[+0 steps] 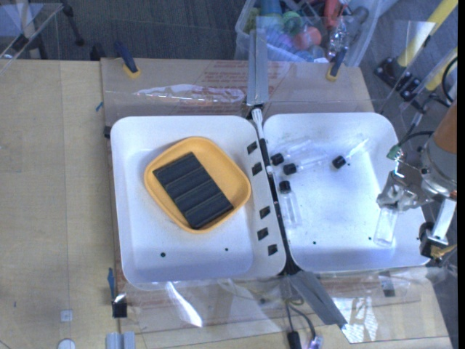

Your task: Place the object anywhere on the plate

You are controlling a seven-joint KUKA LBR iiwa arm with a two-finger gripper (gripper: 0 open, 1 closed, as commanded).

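Gripper [394,198] hangs over the right bin's [320,247] right edge, grasping a clear tube [384,226] that dangles below its fingers. To do this well, lift the tube clear of the divider [270,195], carry it left and lower it onto the yellow plate [160,167] in the left bin [145,260]. More capped tubes [309,160] lie far-left in the right bin. Beyond the wooden bench [51,158], a crate [312,17] of toys stands.

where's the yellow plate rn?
The yellow plate lies in the left bin in the camera view, carrying a dark ridged block.
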